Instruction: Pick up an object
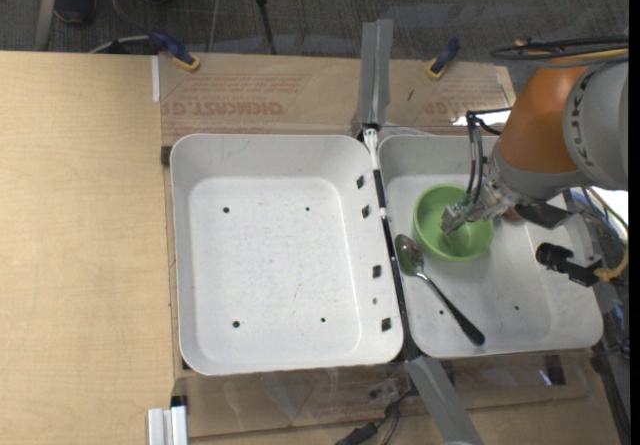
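Note:
A green bowl [440,226] sits in the right bin [530,318], near its back left. A metal spoon with a black handle [436,289] lies just in front of the bowl, its scoop toward the bin's left wall. My gripper [462,216] reaches down from the right, and its tip is inside the bowl, over the bowl's right half. The arm's orange band [540,123] rises above it.
The left bin [270,253] lies beside the right one, with a grey divider rail between them. A black part of the arm's fittings [565,263] overhangs the right bin's right side. Cardboard and two clamps lie behind the bins.

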`<state>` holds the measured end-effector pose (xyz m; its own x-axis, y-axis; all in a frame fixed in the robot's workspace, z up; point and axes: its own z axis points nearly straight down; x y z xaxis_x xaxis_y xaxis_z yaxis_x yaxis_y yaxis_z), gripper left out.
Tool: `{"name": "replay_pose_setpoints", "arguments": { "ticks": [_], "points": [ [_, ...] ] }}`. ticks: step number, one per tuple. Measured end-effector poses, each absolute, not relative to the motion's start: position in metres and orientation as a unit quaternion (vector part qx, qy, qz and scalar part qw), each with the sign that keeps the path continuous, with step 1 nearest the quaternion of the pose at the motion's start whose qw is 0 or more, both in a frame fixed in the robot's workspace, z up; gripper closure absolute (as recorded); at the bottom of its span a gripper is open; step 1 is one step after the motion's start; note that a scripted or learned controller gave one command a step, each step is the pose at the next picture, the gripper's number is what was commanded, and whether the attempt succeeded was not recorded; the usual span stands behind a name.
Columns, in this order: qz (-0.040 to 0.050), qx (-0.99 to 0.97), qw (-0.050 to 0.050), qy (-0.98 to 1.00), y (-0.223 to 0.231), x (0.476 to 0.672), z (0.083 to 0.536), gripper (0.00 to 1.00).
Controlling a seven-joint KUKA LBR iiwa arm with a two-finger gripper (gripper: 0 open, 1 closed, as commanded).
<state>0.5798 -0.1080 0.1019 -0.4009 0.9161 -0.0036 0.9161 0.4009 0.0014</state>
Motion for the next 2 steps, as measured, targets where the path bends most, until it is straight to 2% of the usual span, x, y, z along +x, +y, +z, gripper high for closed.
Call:
{"name": "replay_pose_setpoints", "arguments": {
  "ticks": [1, 2],
  "points": [
    [-0.0002, 0.140, 0.003, 0.990, -0.180, 0.556, 0.208, 1.00],
    [0.0008, 0.100, 0.000, 0.995, -0.105, 0.567, 0.103, 1.00]
  ]
}}
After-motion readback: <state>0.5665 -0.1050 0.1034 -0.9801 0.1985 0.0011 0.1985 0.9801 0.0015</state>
